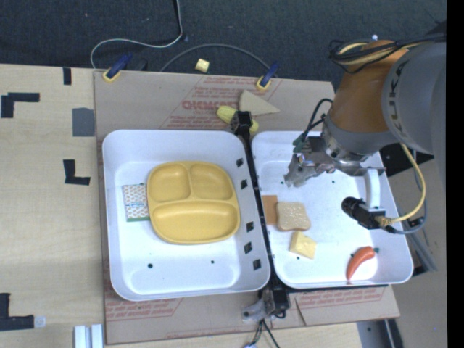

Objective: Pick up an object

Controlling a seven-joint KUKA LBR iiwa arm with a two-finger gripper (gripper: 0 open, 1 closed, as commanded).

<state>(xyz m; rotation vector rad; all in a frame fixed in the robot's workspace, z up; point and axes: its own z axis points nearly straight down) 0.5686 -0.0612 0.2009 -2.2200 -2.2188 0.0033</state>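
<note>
My gripper hangs over the upper middle of the right bin, its fingertips pointing down-left with nothing seen between them. Just below it lie a slice of toast and a thin brown cracker-like piece beside the divider. A yellow cheese wedge sits further toward the front. An orange and white carrot-like toy rests in the bin's front right corner.
The left bin holds a yellow divided plate and a small patterned sponge at its left. A black clip strip joins the bins. A black cable fitting on the arm hangs over the right bin.
</note>
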